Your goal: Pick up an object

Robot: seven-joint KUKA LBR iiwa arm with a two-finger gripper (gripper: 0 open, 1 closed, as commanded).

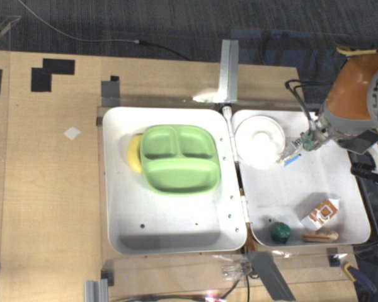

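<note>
While lying flat, wooden stick [319,236] runs left-right.

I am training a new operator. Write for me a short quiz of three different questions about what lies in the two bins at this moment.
1. True or false: the green tray lies in the right bin.
2. Which thing lies nearest the gripper? A) green ball B) white plate C) yellow object
3. Fill in: the small box lies in the ____ bin.

Key
1. False; it lies in the left bin, partly covering the yellow object.
2. B
3. right
</note>
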